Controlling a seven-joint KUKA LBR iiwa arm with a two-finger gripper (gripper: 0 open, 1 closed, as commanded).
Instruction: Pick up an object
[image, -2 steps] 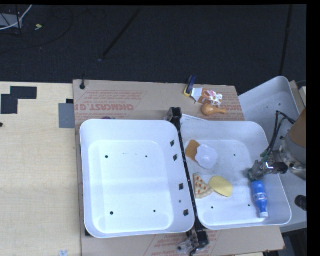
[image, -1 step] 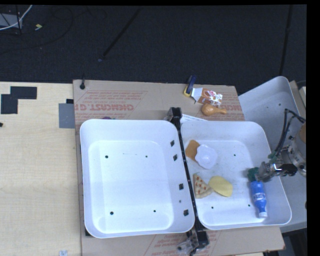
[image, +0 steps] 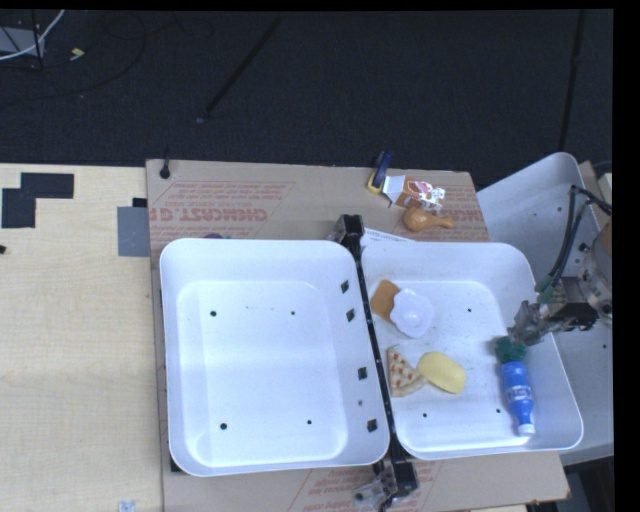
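Observation:
The right bin (image: 520, 262) holds several objects. A blue bottle (image: 516, 395) with a green cap lies near the bin's right wall. A yellow lemon-like piece (image: 442, 371) lies beside a waffle-patterned wedge (image: 401, 372). A white lump (image: 412, 314) rests against an orange piece (image: 384, 298). My gripper (image: 524, 328) reaches in over the right wall, just above the bottle's green cap (image: 511, 350). Whether it touches the cap is unclear.
The left bin (image: 185, 300) sits beside the right one, with a black divider (image: 365, 330) between them. Behind the bins, on the cardboard, lie an orange toy (image: 425, 220), a small packet (image: 424, 190) and a blue-yellow clip (image: 380, 173).

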